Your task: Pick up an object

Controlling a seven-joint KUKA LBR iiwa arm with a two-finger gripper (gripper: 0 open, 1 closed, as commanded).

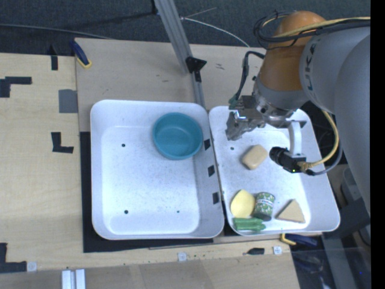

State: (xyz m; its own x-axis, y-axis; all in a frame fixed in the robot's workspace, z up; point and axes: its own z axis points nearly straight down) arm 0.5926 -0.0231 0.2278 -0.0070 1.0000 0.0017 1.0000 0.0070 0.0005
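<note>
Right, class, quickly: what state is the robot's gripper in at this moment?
Gripper: over the right bin, nothing seen between its fingers; open or shut cannot be told.

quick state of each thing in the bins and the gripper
blue bowl: upright, in left bin
tan block: loose, in right bin
yellow lemon: lying loose
green can: lying beside lemon
wedge: flat on floor
gripper: above bin, holding nothing
</note>
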